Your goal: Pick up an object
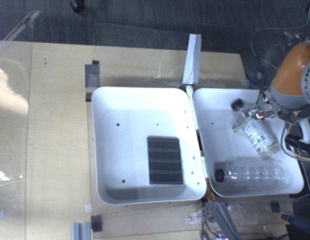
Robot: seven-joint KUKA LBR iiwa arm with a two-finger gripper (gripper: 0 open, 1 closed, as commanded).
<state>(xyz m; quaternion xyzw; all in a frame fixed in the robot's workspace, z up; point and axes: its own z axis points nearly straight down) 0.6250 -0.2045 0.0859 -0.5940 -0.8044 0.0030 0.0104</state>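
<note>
A small clear plastic bottle (257,136) lies slantwise in the right bin (215,129), its black cap (237,104) pointing to the upper left. My gripper (258,113) hangs right over the bottle's upper part, just behind the cap, reaching in from the right under the orange band (294,70). A larger clear bottle (251,174) with a black cap lies on its side along the right bin's near wall. A black ribbed rectangular block (165,160) lies flat in the left bin (119,109), toward the near right.
A grey metal post (192,59) stands behind the seam between the two bins. Black cables (295,146) loop beside the right bin's right rim. Small brackets sit on the wooden bench around the bins.
</note>
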